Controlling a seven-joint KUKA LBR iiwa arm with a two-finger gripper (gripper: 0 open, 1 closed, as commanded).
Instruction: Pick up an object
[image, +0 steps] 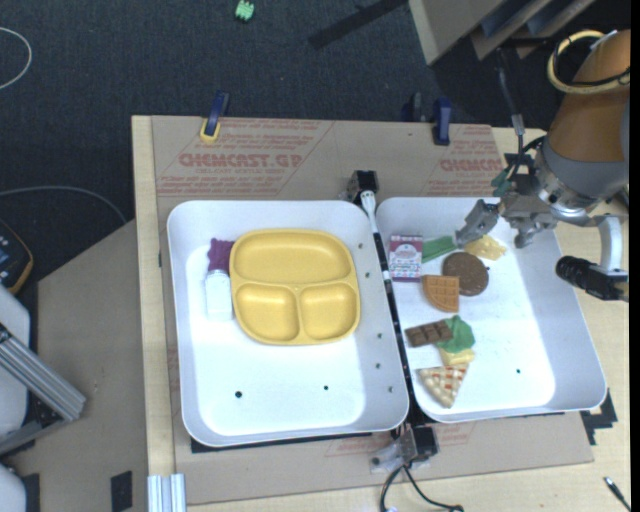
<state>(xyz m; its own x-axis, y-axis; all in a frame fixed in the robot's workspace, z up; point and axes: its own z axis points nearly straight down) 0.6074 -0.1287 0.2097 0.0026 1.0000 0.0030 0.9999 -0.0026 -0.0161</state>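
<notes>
A: What do I have on the table (300, 150) right now?

B: I see 2 white bins on a brown board with red lettering, clamped at its far edge. The left bin (200, 400) holds a yellow divided tray (295, 285) with a purple-and-white item (217, 275) just left of it. The right bin (560, 360) holds the toy food: a small carton (406, 256), a brown round cookie (466, 273), a waffle (441, 292), a chocolate bar (429, 333), a green-and-yellow piece (459, 338) and a pizza slice (443, 382).

A: And the pincer?

B: The pincer (500, 222) hangs over the far part of the right bin, its 2 fingers spread, nothing between them. A pale yellow piece (487, 247) lies just below it.

A: The room?

B: Dark carpet beyond the table, with cables.
</notes>
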